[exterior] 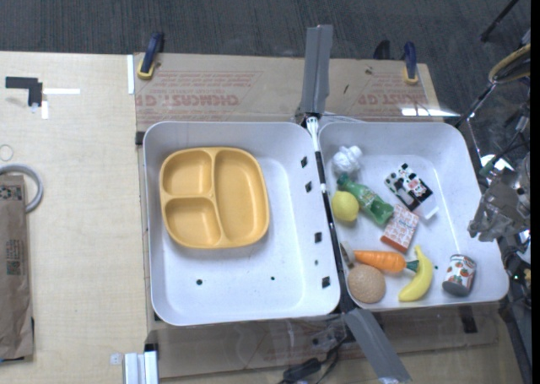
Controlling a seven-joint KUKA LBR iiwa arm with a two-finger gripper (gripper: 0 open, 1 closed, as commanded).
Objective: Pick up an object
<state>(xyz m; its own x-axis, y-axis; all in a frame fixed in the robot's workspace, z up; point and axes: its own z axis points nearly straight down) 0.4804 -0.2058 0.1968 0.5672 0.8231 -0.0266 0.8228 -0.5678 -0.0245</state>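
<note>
Grey metal at the right edge of the right bin (460, 150) is the gripper (498, 209); whether it is open or holding anything cannot be told from here. The nearest object is the small can (458, 275), just below and to its left in the bin's near right corner. It lies tilted, silver-ended, with a red-and-white label.
</note>
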